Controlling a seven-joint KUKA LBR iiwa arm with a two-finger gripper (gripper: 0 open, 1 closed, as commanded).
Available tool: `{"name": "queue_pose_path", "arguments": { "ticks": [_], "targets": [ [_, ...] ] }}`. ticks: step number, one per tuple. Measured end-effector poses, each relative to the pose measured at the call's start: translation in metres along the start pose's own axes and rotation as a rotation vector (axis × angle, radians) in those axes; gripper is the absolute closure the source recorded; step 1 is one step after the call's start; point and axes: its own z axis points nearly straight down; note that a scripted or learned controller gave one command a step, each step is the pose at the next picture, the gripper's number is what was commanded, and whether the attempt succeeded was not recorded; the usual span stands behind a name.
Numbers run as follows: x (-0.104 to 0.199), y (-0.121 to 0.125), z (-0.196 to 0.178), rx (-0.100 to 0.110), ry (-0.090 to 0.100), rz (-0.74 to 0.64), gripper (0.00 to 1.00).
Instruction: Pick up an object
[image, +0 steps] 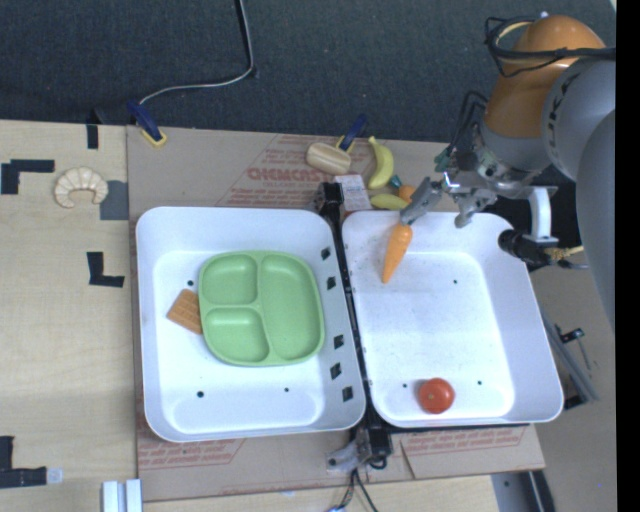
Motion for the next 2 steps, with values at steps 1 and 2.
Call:
{"name": "queue_pose_path", "arguments": {
  "ticks": [1, 2],
  "targets": [
    [0.026, 0.0, 0.114, 0.004, 0.001, 0.001, 0.0],
    [0.026, 0.001, 0.103, 0.006, 0.001, 0.0, 1.0]
  ]
}}
